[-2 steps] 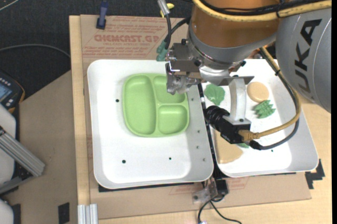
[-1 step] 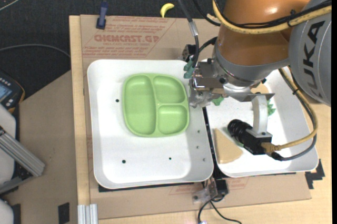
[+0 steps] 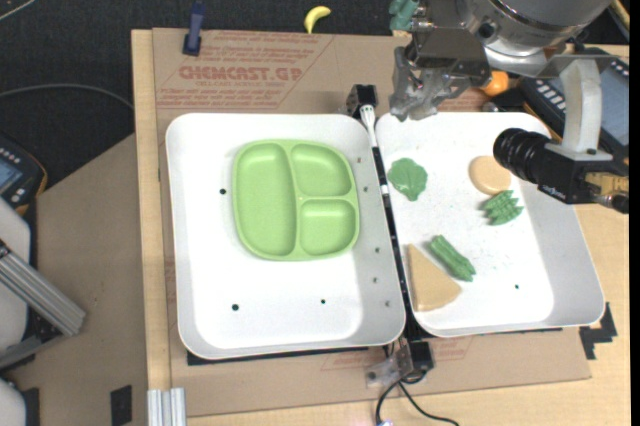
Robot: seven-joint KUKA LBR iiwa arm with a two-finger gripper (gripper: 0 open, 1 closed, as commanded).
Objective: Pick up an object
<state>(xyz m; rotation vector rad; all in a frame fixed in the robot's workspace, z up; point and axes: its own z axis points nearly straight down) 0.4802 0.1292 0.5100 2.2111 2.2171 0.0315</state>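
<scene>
Nothing is picked yet: the gripper (image 3: pixel 412 104), fingers slightly spread and pinching nothing, hangs above the right bin (image 3: pixel 560 299), behind the leaf (image 3: pixel 407 178).

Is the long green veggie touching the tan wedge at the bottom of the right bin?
Touching. The camera view shows the long green veggie lying across the top edge of the tan wedge, overlapping it with no white bin floor between them.
</scene>
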